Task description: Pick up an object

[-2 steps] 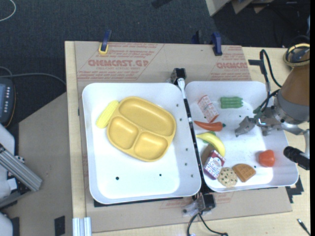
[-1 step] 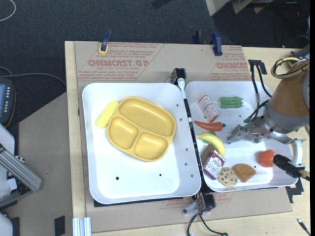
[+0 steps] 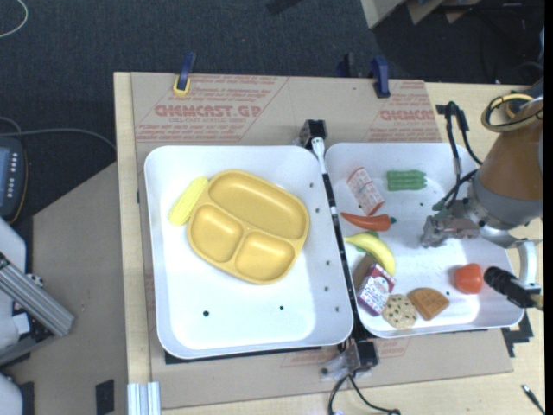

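Hovering over right bin [image 3: 339, 158] floor, my gripper [image 3: 439, 231], grip state untellable, sits between green item [image 3: 405, 180] and tomato [image 3: 467, 278]; risk: closing on bare plastic, nothing directly beneath.

The arm [image 3: 510, 175] was grey under a broad orange band, with black cables and a dull metal gripper [image 3: 442, 230]
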### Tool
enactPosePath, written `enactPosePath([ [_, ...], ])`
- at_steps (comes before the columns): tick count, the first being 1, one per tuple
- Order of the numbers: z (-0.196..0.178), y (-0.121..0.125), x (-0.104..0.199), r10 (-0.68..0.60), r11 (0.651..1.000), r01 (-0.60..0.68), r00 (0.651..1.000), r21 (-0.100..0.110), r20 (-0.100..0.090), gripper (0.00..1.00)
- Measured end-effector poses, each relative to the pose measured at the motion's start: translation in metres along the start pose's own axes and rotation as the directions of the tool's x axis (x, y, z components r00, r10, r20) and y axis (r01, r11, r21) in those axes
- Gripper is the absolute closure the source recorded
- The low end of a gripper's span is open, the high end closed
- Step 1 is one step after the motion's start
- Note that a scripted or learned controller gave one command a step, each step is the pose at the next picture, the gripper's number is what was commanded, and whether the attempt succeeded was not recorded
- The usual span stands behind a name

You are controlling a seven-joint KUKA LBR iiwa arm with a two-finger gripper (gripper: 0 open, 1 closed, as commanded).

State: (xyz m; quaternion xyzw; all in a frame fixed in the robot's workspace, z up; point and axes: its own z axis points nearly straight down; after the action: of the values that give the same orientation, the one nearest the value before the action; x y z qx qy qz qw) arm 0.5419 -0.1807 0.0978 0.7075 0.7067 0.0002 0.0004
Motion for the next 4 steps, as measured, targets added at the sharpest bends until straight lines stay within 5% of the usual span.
enactPosePath([
  [3,-0.129,-0.007,-0.002,-0.002,1.000,0.002,1.000,-0.004,0.002,1.00],
  [4,-0.137,0.003,0.045,-0.007,1.000,0.007,1.000,-0.003,0.000,1.00],
])
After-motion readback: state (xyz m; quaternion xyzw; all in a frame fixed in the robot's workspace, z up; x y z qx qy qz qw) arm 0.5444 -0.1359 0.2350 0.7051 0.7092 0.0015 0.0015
